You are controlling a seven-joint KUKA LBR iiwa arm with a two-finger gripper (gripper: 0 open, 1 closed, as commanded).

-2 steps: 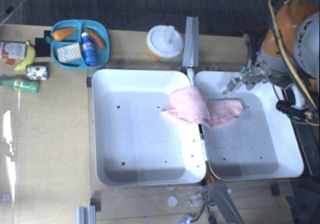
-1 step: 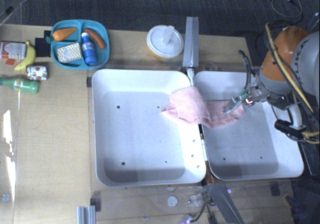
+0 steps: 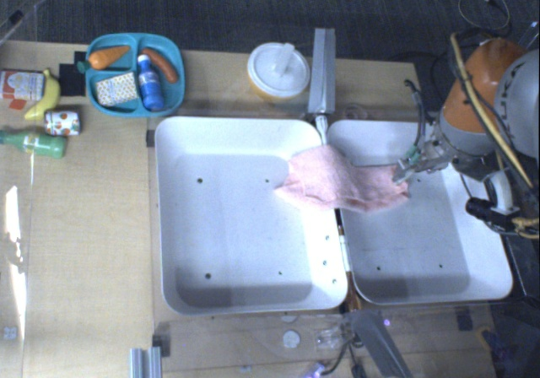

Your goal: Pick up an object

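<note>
Draping across the divide between both bins, a pink cloth (image 3: 342, 182) with the hand (image 3: 405, 170) at its right end.

From my remote station I see the cloth lying over the shared rims of the left bin (image 3: 228, 283) and the right bin (image 3: 439, 283), its wider part in the left one and its narrow tail in the right one. The hand sits at that tail, touching it; I cannot tell whether it is wide, narrow or gripping the fabric. Behind the bins stand a metal post (image 3: 321, 72) and a white lidded cup (image 3: 278, 70). On the surface (image 3: 76, 267) to the far left lie a blue divided tray (image 3: 135, 74) of toy food, a banana (image 3: 44, 96), a small can (image 3: 62, 122) and a green bottle (image 3: 34, 143), all well apart from the cloth.
</note>
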